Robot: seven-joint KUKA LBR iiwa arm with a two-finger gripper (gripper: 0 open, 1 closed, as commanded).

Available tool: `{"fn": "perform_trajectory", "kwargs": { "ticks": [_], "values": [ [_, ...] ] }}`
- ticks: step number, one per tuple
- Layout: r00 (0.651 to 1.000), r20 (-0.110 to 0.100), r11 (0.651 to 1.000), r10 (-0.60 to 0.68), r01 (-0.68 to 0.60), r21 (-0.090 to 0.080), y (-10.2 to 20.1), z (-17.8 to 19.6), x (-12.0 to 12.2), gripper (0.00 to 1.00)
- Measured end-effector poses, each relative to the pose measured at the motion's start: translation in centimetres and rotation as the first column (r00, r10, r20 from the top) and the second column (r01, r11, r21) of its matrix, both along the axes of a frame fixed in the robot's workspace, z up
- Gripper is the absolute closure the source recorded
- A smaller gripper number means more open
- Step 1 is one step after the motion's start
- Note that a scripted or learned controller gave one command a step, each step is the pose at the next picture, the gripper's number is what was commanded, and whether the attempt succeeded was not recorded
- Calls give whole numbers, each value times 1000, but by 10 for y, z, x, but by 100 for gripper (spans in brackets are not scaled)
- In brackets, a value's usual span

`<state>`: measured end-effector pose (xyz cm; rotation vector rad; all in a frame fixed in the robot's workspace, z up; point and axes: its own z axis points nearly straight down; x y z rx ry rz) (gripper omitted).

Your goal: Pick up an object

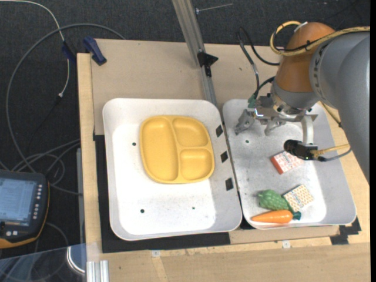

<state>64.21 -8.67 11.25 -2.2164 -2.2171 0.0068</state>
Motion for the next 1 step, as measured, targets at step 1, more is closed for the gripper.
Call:
{"fn": "perform_trajectory", "kwargs": {
  "ticks": [1],
  "values": [
    [1000, 9, 1000, 0, 0, 0, 0, 15, 3, 100]
  ]
}}
